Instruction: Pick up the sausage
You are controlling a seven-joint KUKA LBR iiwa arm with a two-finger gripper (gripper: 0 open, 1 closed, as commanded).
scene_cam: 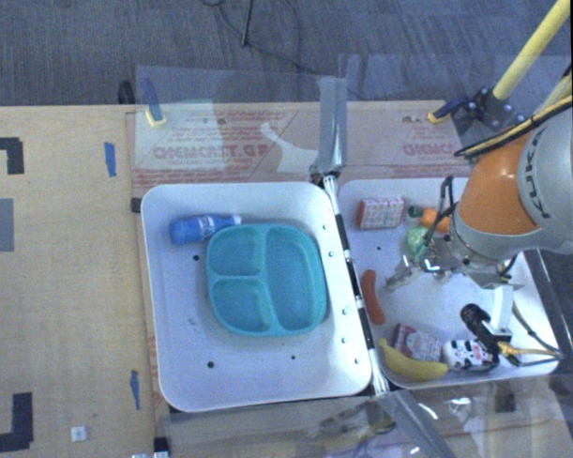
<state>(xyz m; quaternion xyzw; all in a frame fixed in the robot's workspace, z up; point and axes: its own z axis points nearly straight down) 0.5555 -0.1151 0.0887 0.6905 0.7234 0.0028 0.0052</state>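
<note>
The sausage [371, 296], a reddish-brown link, lies lengthwise along the left wall of the right bin [523, 281]. My gripper [406, 272] hangs over the middle of that bin, just right of the sausage and a little apart from it. Nothing shows in its grasp. The grey wrist and orange band rise behind it toward the right.
The right bin also holds a banana [413, 364], a pink packet [418, 342], a black-and-white toy [473, 352], a small box [381, 212] and a green item [417, 239]. The left bin [169, 368] bears a teal divided plate [267, 278] and a blue bottle [202, 227].
</note>
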